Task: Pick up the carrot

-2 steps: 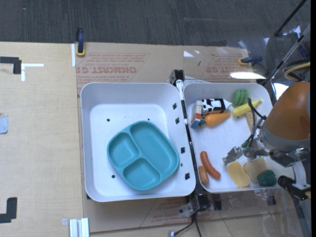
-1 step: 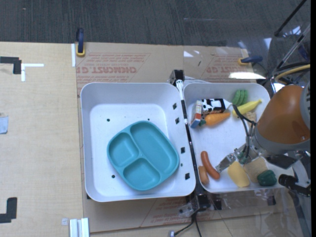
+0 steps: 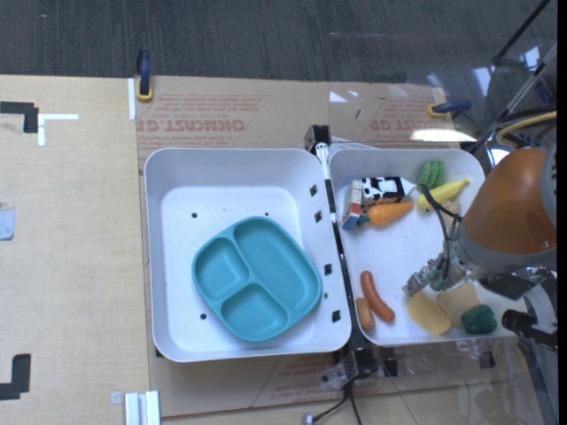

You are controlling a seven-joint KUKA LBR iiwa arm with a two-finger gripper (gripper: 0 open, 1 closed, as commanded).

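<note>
— Where is the carrot (image 3: 391, 212)?
— Near the right bin's (image 3: 400, 330) far wall, touching a small carton (image 3: 356, 204), a banana (image 3: 446, 189) just beside its tip.
— And the gripper (image 3: 429, 277)?
— Low over mid-bin, holding nothing; whether it is parted, I cannot tell.
— Best approach?
— Probably across the bare floor between, closing across the carrot's middle, clear of wall and carton.

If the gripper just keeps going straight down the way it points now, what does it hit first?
Most likely bare floor of the right bin, just left of the yellow piece. The gripper sits well short of the carrot; depth is uncertain.
</note>
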